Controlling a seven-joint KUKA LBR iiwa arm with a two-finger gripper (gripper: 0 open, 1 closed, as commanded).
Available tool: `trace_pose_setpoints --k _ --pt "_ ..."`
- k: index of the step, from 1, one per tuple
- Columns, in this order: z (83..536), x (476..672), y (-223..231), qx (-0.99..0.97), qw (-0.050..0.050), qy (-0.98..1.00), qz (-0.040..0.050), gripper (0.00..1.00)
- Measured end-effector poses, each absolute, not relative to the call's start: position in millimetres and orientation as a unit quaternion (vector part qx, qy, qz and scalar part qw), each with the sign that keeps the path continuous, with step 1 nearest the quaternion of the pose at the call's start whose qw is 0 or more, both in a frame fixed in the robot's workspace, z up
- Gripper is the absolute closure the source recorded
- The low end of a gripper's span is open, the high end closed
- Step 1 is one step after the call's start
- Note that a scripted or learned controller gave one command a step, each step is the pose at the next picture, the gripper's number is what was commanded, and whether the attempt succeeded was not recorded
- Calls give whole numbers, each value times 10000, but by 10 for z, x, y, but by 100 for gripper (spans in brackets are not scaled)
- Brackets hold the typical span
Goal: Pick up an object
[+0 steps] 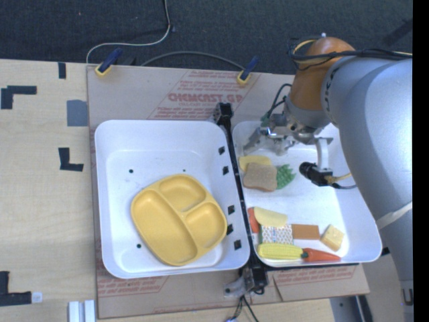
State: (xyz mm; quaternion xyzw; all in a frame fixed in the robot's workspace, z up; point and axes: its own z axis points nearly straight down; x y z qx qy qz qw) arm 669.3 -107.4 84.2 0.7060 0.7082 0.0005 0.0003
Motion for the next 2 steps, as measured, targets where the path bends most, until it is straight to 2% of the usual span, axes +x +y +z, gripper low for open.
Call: trace_pose_setpoints --k 1,2 --pt "850 6274 -1122 7072 -3 7070 -6 0" --pt "856 6214 -1290 7071 8 7071 4 0"
